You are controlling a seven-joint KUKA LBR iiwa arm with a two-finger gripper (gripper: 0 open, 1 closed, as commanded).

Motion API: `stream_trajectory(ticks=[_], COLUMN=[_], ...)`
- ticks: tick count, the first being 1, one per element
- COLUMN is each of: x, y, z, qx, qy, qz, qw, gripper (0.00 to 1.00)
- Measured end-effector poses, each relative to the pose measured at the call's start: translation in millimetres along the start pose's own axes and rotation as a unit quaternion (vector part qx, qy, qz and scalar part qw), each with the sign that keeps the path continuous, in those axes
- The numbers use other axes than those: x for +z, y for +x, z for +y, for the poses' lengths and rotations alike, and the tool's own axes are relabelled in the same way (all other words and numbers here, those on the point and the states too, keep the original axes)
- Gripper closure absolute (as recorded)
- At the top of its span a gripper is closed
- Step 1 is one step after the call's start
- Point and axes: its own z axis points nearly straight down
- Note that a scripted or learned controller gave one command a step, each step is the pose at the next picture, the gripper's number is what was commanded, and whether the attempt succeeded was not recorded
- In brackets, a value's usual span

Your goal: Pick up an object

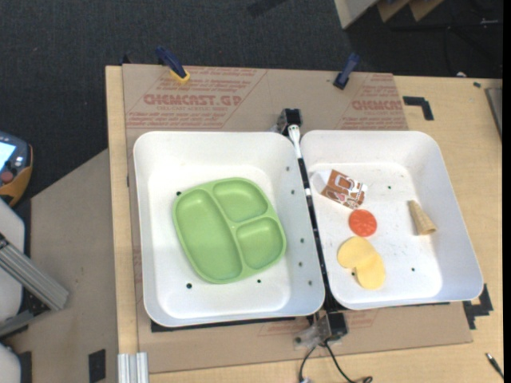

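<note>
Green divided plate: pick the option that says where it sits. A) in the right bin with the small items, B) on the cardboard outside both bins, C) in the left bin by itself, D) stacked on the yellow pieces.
C: the green divided plate lies flat in the left bin, while the small items, such as the red disc, are in the right bin.

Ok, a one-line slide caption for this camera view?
Green divided plate in the left bin; wrapper, red disc, yellow pieces and wooden block in the right bin.
</note>
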Motion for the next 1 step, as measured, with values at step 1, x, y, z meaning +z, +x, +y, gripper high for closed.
stream_trajectory(ticks=[1], x=[-0.3], y=[1.9], z=[-33.8], qx=[-0.001], qy=[-0.001], qz=[0.000], qw=[1.0000], gripper=[1.00])
